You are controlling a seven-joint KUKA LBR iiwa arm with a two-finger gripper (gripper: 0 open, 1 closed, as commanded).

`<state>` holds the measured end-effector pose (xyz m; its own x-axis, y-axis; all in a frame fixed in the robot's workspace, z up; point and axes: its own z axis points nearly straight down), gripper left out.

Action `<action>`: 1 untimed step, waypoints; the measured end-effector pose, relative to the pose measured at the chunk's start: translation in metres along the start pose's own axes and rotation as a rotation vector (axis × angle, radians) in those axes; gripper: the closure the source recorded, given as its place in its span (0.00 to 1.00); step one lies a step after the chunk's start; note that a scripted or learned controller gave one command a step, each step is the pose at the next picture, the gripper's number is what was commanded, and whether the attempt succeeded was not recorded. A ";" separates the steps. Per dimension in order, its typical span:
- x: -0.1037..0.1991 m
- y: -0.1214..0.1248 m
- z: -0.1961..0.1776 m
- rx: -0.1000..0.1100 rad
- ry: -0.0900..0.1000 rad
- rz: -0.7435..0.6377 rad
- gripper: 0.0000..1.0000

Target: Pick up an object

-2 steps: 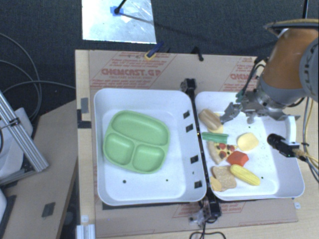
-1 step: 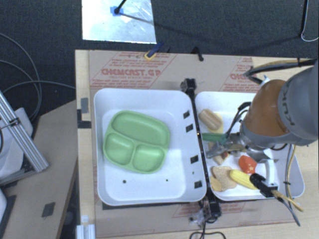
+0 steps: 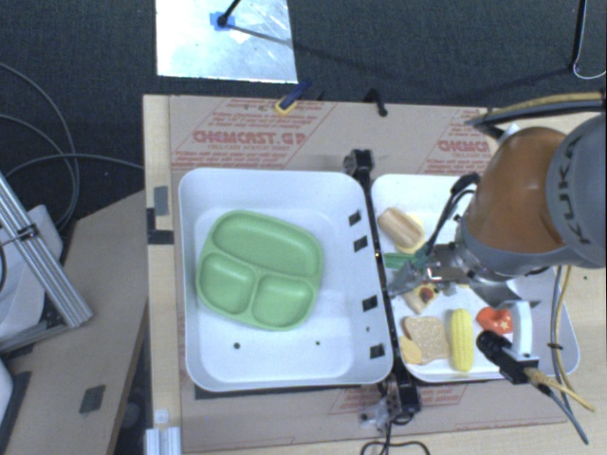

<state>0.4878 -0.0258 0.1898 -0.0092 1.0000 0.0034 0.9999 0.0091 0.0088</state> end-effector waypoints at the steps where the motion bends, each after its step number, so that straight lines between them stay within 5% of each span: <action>1: 0.023 0.056 0.006 0.003 -0.003 0.001 0.00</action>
<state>0.5436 -0.0019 0.1847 -0.0079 1.0000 0.0003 1.0000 0.0079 0.0060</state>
